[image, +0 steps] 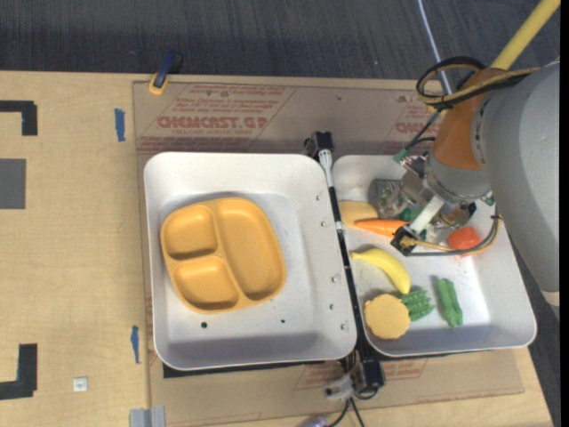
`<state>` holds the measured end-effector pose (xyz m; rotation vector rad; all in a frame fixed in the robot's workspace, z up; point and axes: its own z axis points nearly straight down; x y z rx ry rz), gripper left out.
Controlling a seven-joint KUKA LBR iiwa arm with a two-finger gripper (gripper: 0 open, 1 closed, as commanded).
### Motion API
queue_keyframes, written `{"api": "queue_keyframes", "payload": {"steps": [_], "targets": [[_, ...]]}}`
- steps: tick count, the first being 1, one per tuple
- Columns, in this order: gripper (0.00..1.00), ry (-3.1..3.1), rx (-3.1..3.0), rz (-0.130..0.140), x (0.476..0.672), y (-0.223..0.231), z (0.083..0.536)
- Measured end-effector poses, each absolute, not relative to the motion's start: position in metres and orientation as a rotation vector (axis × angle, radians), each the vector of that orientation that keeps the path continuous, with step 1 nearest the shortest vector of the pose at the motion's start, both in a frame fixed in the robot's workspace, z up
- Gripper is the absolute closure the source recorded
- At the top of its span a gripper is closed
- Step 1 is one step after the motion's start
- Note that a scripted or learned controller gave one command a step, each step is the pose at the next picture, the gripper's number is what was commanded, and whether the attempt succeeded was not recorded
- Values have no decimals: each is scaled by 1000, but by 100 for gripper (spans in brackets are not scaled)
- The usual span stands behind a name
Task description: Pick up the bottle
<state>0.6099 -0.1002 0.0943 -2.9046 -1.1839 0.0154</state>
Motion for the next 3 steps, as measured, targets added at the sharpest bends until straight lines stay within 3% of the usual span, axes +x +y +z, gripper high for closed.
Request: {"api": "queue_keyframes", "payload": {"steps": [1, 2, 3], "targets": [[100, -1186, -2906, 8, 612, -100, 105], [100, -1265, -2874, 0, 616, -48, 185], [100, -1493, -2761, 3, 583, -112, 200]]}}
